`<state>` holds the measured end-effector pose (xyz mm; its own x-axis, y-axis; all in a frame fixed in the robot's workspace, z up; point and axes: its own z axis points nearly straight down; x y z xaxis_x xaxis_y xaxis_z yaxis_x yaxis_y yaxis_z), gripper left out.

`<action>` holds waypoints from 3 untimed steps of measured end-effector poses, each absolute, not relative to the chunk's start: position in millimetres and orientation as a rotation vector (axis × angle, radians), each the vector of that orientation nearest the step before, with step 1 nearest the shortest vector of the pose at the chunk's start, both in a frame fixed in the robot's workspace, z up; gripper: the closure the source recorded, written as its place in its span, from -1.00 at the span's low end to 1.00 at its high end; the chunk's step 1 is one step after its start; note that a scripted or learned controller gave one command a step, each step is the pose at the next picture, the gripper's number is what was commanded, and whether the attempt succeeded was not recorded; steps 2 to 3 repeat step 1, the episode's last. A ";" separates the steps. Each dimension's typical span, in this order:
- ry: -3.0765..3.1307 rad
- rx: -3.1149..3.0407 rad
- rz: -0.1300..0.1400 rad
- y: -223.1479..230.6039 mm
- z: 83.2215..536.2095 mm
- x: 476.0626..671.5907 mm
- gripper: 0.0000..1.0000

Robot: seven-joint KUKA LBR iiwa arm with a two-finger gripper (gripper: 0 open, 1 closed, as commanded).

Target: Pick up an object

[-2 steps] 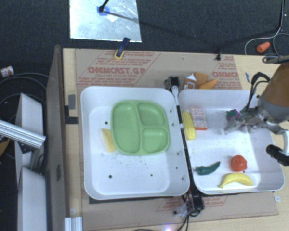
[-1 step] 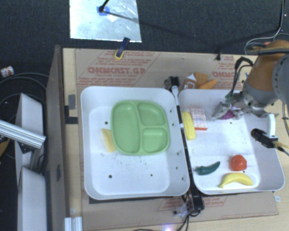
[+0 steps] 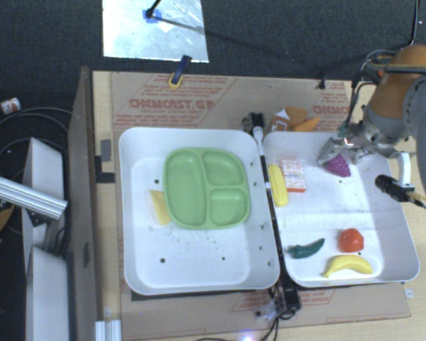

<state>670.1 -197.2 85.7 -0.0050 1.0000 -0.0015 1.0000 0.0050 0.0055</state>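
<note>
One knobbly purple grape bunch, tool above

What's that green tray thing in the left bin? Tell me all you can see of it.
The green plate looks like smooth, pale green plastic, a rounded square split into three compartments: one tall one on the left, two smaller on the right. It lies flat in the left bin, with a yellow piece at its left edge.

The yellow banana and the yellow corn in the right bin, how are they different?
The curved yellow banana bends like a smile; the straight yellow corn cob doesn't bend. The banana lies crosswise near the right white bin's front edge; the corn lies lengthwise against its left wall. Both are yellow toy foods.
</note>
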 end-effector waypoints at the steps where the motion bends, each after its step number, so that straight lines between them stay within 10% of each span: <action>1: 2.224 2.207 0.005 -197.2 97.6 670.9 1.00; 3: 2.224 2.207 0.005 -197.2 97.6 670.9 1.00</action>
